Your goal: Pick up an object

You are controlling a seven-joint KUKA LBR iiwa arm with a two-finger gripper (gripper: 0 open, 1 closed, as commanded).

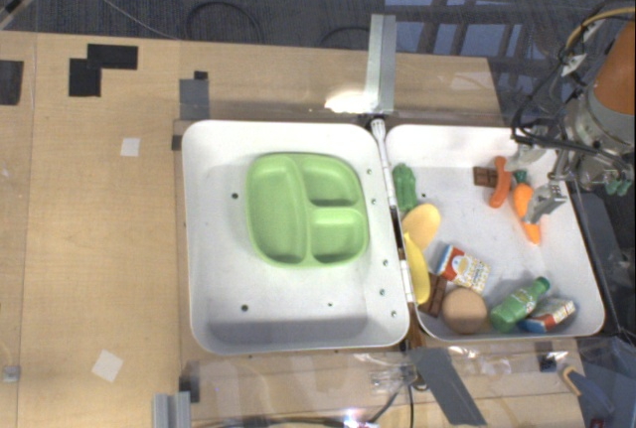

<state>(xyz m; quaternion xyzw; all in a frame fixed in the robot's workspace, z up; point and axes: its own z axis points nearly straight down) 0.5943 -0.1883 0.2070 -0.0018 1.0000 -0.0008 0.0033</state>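
My gripper [545,202] hangs low over the far right side of the right bin [586,262], under the grey wrist with its orange band. It is right beside a small orange carrot-like piece [523,201], and another orange piece [534,234] lies just below it. An orange carrot [500,187] and a brown block [484,176] lie a little to the left. I see nothing clearly held.
The right bin also holds a green vegetable [404,188], a yellow banana [418,262], a small carton [465,269], a brown round item [464,309], a green bottle [519,303] and a blue-red can [553,315]. A green divided plate [303,208] lies in the left bin [214,297].
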